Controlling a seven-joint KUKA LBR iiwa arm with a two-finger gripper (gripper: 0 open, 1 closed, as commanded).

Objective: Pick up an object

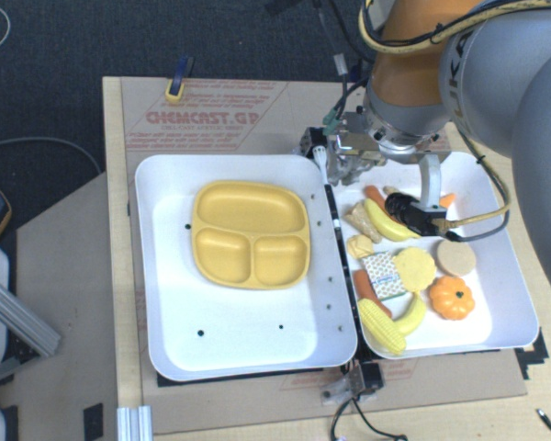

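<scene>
Because the toy foods are crowded into the left half of the right bin (507,251), many of them are touching one another. A banana (386,220) is laid at a slant toward the far end. A carrot (375,194) is just beyond it, and a tan piece (360,220) is beside it, next to the bin's left wall. Nearer to the camera, a patterned packet (383,275) is found between a red sausage (365,288) and a pale yellow round slice (415,268). A tan disc (456,260) is set just to the right of that slice. An orange pumpkin (452,298) is placed in front of these two. A corn cob (382,326) is laid at the near edge and is touched by a curved yellow piece (411,311).

The gripper (347,163) is seen over the far left corner of this bin, close to the carrot and to the wall beside the left bin (165,320). Whether it is open or closed cannot be told, nor whether anything is held in it. The grey arm (514,72) is stretched in from the right above the bin.

In the left bin a yellow divided plate (251,234) is placed flat. Both bins are carried by a cardboard sheet (211,113), and a blue and yellow clamp (176,81) is fixed at its far edge.
</scene>
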